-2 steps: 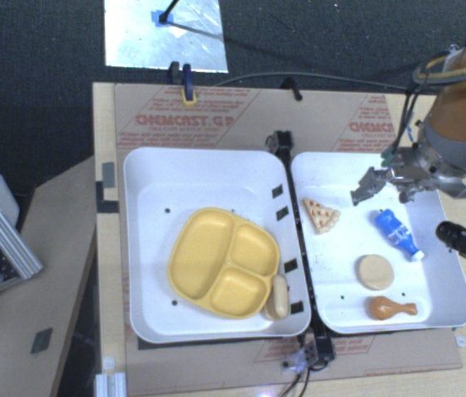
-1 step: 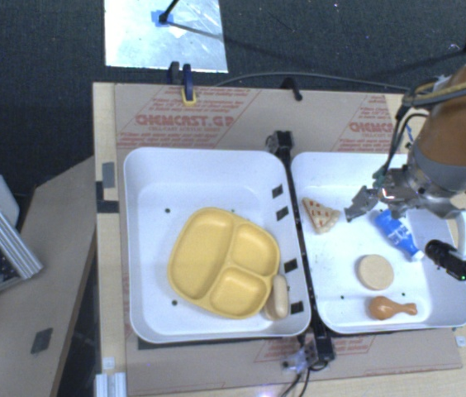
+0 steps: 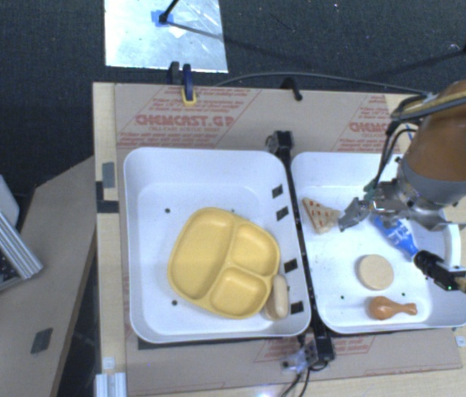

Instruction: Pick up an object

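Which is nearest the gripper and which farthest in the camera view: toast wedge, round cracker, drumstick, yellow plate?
From the gripper:
1. Toast wedge, just left, right bin.
2. Round cracker, below it.
3. Drumstick, bin's near edge.
4. Yellow plate, left bin.

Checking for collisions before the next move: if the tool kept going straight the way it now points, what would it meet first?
Probably the toast slice. The tool points left across the right bin, with the slice just ahead of its tip. Height is unclear from above, so it might pass over.
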`<state>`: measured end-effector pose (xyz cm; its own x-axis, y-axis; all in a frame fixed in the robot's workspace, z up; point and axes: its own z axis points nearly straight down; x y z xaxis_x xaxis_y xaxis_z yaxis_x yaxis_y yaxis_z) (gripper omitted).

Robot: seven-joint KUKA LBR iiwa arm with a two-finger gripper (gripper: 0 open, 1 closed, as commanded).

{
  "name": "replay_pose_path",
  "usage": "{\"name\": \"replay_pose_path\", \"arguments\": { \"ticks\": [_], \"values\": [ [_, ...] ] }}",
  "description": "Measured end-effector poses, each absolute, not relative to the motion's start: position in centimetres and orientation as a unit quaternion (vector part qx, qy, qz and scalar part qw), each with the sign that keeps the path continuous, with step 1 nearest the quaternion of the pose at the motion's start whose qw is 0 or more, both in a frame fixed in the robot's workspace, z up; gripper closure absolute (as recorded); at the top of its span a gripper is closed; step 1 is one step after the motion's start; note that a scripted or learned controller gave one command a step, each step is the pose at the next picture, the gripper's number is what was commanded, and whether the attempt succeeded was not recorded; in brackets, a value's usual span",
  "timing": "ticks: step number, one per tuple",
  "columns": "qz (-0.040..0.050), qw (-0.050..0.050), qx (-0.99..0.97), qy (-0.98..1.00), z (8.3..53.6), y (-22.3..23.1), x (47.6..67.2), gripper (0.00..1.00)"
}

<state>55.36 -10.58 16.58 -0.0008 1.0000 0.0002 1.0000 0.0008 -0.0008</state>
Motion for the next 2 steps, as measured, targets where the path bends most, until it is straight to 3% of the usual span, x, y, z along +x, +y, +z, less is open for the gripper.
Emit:
{"name": "replay_pose_path", "arguments": {
  "ticks": [1,2],
  "values": [
    [0.0010,0.002,-0.707,-0.707,10.4,-10.1,55.1,0.00],
    [-0.0008,-0.001,-0.707,-0.708,11.8,-10.2,55.3,1.00]
  ]
}}
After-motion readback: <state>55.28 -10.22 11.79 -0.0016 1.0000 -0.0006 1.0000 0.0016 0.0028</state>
